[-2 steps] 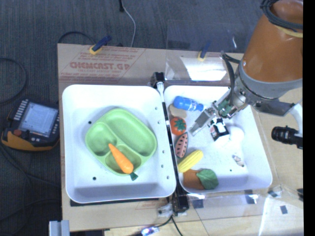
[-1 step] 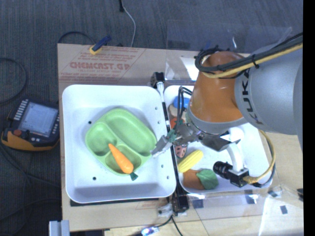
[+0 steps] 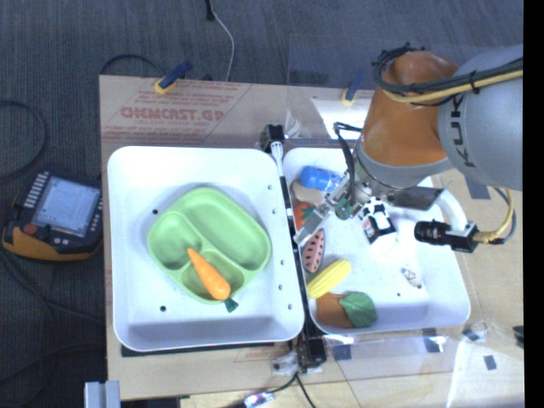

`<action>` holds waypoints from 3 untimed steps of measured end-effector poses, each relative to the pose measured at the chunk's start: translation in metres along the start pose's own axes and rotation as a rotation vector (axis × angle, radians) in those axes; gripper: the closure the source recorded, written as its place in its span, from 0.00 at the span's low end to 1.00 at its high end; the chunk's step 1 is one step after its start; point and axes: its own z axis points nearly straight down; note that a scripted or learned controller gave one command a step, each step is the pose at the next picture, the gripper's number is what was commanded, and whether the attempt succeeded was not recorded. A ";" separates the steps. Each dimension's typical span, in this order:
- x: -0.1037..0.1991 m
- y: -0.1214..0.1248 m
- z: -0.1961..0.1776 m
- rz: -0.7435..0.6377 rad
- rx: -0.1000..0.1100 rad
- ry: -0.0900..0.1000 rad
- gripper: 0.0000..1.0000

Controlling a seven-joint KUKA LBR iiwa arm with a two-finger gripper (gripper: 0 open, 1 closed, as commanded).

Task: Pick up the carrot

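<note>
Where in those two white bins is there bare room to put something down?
Left bin: floor around the green plate, widest at the near corners. Right bin: its right half. Crowded along its left wall: corn, watermelon slice, gripper.

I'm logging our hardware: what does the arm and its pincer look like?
The arm is grey and rounded, with a wide orange band above the wrist. Black and yellow cables loop over it. The pincer is small, metallic, with black-and-white parts beside it.

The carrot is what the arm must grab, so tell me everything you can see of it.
The carrot is a smooth orange toy, plastic by its look, with a small dark green stub at its thick end. It lies flat and slanted on the green divided plate in the left bin, thin tip toward upper left. Nothing else touches it; the gripper is over the right bin.
</note>
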 end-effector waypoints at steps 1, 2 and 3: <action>-0.122 -0.015 -0.026 0.010 -0.003 -0.009 0.00; -0.059 -0.014 -0.042 -0.270 -0.006 -0.003 0.00; -0.012 -0.045 -0.107 -0.446 -0.007 -0.008 0.00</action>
